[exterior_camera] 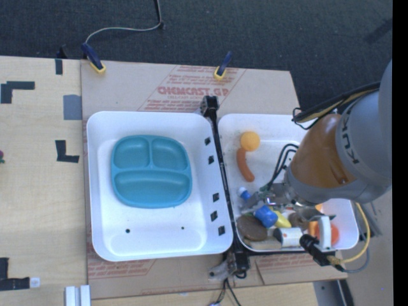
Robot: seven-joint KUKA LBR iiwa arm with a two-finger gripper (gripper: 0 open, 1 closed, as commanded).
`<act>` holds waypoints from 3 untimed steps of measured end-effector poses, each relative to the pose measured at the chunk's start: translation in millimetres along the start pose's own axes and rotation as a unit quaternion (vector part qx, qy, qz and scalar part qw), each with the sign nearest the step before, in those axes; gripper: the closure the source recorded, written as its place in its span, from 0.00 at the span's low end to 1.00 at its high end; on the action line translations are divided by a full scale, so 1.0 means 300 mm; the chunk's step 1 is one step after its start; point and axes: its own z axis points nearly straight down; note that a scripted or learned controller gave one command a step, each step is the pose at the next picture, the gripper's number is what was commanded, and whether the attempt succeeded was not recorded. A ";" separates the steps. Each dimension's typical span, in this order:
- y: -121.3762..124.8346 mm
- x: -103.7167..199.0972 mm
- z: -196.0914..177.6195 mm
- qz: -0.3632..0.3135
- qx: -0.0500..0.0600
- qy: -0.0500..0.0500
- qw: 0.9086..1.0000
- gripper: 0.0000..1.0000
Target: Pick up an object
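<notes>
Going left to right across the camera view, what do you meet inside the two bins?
Blue divided plate in the left bin → sausage and orange ball in the right bin → arm over a jumble of small items.

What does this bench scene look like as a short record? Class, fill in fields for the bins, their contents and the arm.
left bin: holds a blue divided plate
right bin: holds small mixed items
far end of right bin: orange ball, with a sausage just below it
near end of right bin: crowded pile with a blue piece and a brown disc
arm: reaches in from the right, over the right bin
gripper: low over the pile; grasp cannot be told
</notes>
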 end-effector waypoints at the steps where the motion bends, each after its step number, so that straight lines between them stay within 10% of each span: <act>1: 0.000 -0.004 0.000 -0.001 0.000 0.001 1.000 0.00; 2: 0.000 -0.003 0.000 0.000 0.000 0.001 1.000 0.00; 3: 0.004 -0.004 -0.036 0.000 -0.001 0.001 1.000 1.00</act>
